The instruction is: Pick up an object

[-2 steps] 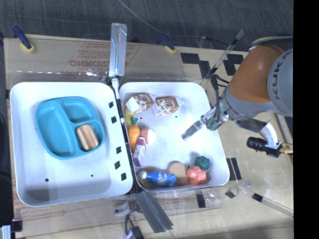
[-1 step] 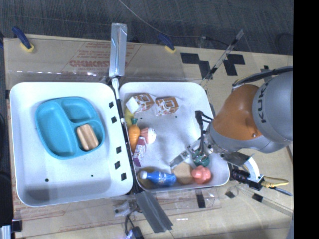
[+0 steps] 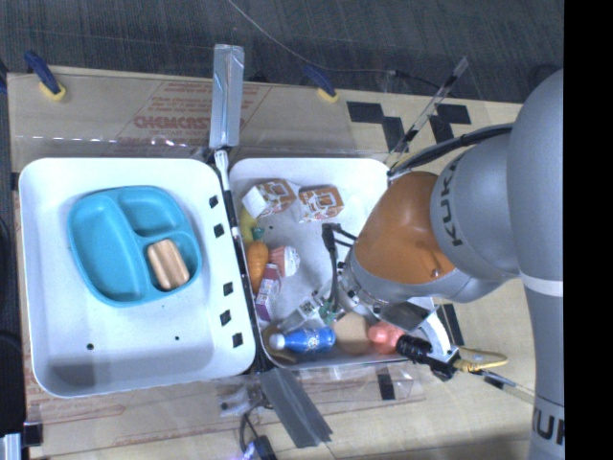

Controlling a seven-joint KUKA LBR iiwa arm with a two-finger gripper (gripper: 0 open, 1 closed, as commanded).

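The arm (image 3: 450,228) reached in from the right, its hand (image 3: 335,305) low over the right bin (image 3: 369,172) near the lower centre; grip state could not be told (wrist hid it). Candidate objects lay jumbled there: a blue bottle (image 3: 305,339) at the lower edge, a carrot (image 3: 257,262), two snack packets (image 3: 297,199). The left bin (image 3: 48,286) held a blue divided plate (image 3: 110,247) bearing a bread roll (image 3: 168,264).

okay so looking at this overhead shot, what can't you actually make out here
- Gripper: the orange wrist band covers it in the camera view, so any grasp is unclear.
- Right bin: its right part lies under the arm.
- Pink object: partly hidden by the arm.
- Snack packet labels: too small to read.
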